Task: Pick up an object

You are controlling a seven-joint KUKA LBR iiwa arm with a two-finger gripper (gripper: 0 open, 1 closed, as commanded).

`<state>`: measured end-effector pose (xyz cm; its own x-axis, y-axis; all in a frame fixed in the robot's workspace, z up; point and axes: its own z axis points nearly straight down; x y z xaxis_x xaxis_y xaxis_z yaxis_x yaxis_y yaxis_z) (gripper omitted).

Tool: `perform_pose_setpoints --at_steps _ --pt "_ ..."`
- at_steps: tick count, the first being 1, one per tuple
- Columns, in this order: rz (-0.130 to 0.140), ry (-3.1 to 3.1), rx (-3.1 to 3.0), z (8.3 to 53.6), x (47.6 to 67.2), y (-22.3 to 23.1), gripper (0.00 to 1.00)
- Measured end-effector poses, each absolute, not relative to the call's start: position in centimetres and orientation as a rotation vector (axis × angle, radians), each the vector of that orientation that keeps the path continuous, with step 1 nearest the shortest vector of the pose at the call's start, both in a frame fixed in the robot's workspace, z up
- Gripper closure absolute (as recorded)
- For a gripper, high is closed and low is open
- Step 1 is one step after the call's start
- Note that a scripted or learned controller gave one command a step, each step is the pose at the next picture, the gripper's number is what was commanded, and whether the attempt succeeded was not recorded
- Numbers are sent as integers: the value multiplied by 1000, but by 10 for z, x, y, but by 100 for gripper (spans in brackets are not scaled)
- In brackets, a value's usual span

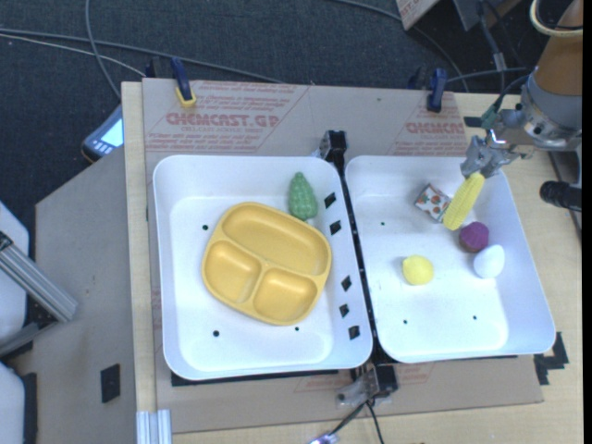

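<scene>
Two shallow white bins sit side by side on a worktop (pixel 111 248) covered by printed cardboard. The left bin (pixel 176 248) holds a yellow divided tray (pixel 266 263), lying flat and slightly turned, which fills most of the floor; a green, bumpy, cone-shaped toy (pixel 302 195) lies just beyond the tray's far edge, near the bin's far right corner. Open floor remains along the left wall and the near edge of this bin. A row of small black clips (pixel 340 248) marks the seam where the two bins meet. The right bin (pixel 435 331) holds a small patterned box (pixel 430 201), a yellow corn cob (pixel 463 202) beside it, a yellow ball (pixel 417 269), a purple ball (pixel 474 236) and a white egg-shaped piece (pixel 488 262); the purple and white pieces lie close together. The near half of this bin's floor is open. The gripper (pixel 485 160) hangs over the far right part of the right bin, its jaws closed around the upper end of the corn cob, which slants downward to the left.
</scene>
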<state>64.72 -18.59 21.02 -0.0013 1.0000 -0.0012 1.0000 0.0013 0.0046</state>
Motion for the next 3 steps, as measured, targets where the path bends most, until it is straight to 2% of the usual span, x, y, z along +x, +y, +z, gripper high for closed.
perform_pose_setpoints --at_steps 2,3 --pt "2 2230 2218 218 629 -90 100" --pt "6 2230 2214 225 634 -33 100"
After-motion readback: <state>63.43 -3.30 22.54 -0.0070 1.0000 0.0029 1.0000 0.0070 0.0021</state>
